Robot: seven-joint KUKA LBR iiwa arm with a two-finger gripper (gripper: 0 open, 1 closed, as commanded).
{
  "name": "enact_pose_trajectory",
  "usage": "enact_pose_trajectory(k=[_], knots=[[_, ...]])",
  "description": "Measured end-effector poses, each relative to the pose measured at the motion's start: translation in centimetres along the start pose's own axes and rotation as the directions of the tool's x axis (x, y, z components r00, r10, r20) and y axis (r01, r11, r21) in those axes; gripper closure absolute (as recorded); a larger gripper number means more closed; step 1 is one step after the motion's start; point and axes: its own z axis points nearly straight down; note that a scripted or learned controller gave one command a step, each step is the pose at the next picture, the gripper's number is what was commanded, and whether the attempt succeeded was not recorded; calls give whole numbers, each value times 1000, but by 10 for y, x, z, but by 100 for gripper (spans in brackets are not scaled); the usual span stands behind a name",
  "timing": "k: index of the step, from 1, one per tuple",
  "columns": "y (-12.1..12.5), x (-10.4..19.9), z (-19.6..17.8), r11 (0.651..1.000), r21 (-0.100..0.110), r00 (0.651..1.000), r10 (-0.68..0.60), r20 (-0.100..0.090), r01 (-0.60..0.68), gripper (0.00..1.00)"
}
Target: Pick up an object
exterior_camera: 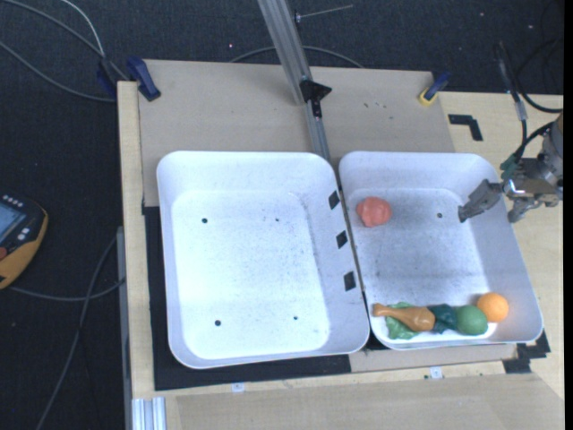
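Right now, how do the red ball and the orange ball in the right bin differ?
The red ball lies alone near the bin's upper left, by the divider; the orange ball sits in the lower right corner, beside the green ball. The red ball looks a bit lumpy and slightly larger; the orange ball looks smooth and round. Both rest in the right bin, apart from the claw.

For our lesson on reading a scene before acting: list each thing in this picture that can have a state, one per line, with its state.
tool: at the right bin's far right rim, nothing seen in it
red ball: resting loose on the right bin's floor, far left part
orange ball: resting in the near right corner
green ball: lying along the near wall, beside the orange ball
drumstick toy: lying flat along the near wall
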Motion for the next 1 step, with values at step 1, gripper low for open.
enact_pose_trajectory(k=[1], knots=[[-51,11,83,1000,8,1000,1,-2,-1,0]])
